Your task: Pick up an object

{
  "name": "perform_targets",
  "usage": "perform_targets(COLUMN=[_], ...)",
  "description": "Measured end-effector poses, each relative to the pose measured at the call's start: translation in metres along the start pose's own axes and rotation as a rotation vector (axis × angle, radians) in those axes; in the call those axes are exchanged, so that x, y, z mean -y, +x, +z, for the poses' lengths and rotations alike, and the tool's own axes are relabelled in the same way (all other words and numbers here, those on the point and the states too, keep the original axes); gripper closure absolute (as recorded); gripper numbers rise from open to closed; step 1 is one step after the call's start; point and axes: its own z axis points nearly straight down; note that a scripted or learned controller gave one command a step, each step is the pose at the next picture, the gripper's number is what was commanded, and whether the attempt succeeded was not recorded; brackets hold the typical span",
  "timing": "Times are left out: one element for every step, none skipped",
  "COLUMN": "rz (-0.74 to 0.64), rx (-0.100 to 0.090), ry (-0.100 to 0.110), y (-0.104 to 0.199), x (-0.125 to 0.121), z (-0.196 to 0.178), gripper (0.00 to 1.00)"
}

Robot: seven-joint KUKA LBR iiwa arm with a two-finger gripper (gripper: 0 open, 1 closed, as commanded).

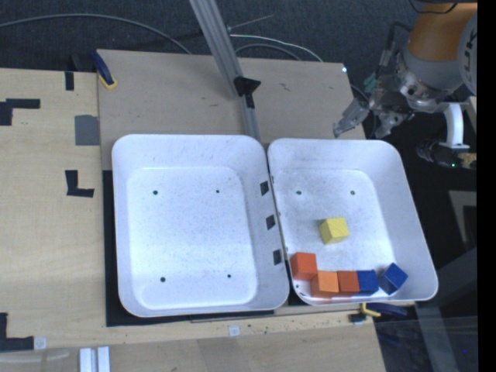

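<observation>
The left bin [190,223] is being carried by the desk [46,208] beside the right bin [349,219]. In the right bin, a yellow cube [335,229] is lying near the middle, while orange blocks [322,276] and blue blocks [384,279] are being kept along the near wall. The claw [363,115] is being held beyond the right bin's far edge, slightly parted and gripping nothing
</observation>
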Motion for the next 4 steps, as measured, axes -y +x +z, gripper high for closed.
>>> perform_targets(rz=[0.003,0.004,-0.003,0.003], rx=[0.0,-0.002,-0.005,-0.002], ry=[0.003,0.008,0.006,0.004], y=[-0.026,-0.058,0.012,0.021], x=[0.01,0.043,0.079,0.12], z=[0.037,0.163,0.193,0.191], gripper=[0.0,0.0,0.0,0.0])
